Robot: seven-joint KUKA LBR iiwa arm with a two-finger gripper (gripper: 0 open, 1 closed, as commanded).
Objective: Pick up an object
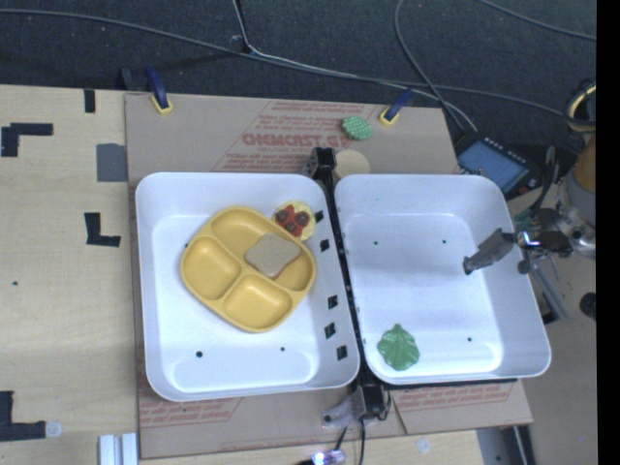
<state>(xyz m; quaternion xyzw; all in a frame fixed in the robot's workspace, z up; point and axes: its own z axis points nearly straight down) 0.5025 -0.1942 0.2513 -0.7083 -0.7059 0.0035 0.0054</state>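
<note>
The nearest candidate for a pick is the green leafy piece, lying flat at about six o'clock in the right bin, close to the front wall. It looks soft, thin and ruffled at the edge, so a grasp could slide over it or pinch only a fringe, and its closeness to the rim leaves little room on that side.

The gripper hangs at about three o'clock over the same bin, near its right wall and well apart from the green piece; whether it is parted or closed cannot be told from this slanted view, and nothing shows in its grip. A straight descent from there would likely meet bare white plastic.

In the left bin sits a yellow divided plate, smooth and glossy, with a flat tan square in one section and a small red and dark item at its one o'clock edge. The plate's wide, shallow form would probably resist a two-finger pinch.

Beyond the bins, at twelve o'clock on the cardboard, lies a small green dotted object.
</note>
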